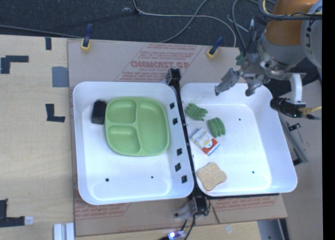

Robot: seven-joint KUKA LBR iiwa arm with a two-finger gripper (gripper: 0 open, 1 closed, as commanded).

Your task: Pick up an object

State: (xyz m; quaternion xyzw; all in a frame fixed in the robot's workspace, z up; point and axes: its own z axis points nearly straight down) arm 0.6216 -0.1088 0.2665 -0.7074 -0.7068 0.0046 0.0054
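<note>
Gripper (236, 85): fingers spread, nothing between them, above right bin's (272, 145) far rim; green items (196, 111) nearest below-left; toast (211, 175) farthest.

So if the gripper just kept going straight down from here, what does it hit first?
Probably bare floor at the back of the right bin. The gripper, jaws open, hangs over its far rim; the green pieces lie left of that line. Depth is hard to judge.

Bench (31, 129) w/ cardboard(?) sheet (157, 61), 2 bins (84, 145)
</note>
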